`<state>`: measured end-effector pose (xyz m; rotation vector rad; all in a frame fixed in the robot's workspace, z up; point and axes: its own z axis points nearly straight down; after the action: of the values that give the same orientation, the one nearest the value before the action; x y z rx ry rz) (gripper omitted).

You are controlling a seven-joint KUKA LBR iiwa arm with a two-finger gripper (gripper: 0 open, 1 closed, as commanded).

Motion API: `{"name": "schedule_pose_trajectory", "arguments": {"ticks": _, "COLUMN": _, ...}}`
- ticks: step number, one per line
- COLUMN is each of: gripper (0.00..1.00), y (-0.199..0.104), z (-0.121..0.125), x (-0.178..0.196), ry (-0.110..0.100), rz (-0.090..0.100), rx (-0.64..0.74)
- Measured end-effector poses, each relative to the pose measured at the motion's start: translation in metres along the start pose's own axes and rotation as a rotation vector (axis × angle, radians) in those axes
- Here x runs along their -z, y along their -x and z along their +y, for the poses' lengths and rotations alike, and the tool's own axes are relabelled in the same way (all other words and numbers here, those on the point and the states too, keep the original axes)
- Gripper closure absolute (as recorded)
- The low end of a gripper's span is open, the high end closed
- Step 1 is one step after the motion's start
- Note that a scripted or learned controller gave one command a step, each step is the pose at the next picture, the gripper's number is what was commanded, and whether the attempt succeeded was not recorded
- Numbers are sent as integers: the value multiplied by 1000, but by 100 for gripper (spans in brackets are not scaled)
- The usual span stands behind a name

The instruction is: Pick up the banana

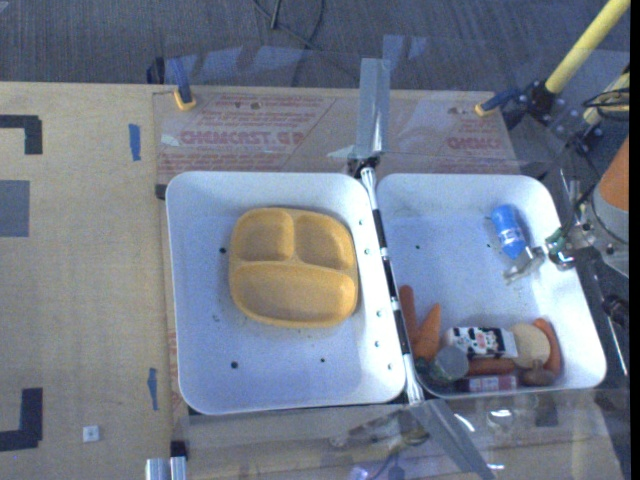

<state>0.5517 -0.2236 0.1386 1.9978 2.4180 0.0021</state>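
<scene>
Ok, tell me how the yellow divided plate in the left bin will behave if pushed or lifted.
The yellow plate looks moulded and stiff, so it probably keeps its shape. It lies flat in the left bin, so it would likely slide rather than tip or roll. Its rounded edges may resist pinching.

- The arm (612, 203) is reaching in from the right, its orange band showing.
- The gripper (535, 260) is hanging low, fingers indistinct.

bench (70, 268): wooden | on it: left white bin (190, 368), right white bin (450, 198), side by side
</scene>
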Motion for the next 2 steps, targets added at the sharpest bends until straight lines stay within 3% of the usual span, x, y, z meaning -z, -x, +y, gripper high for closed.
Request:
{"name": "schedule_pose_trajectory", "arguments": {"ticks": 1, "gripper": 0, "y": 13, "z": 72, "x": 97, "ry": -1, "rz": 0, "rx": -114}}
{"name": "schedule_pose_trajectory", "arguments": {"ticks": 2, "gripper": 0, "y": 13, "z": 72, "x": 97, "ry": -1, "rz": 0, "rx": -114}}
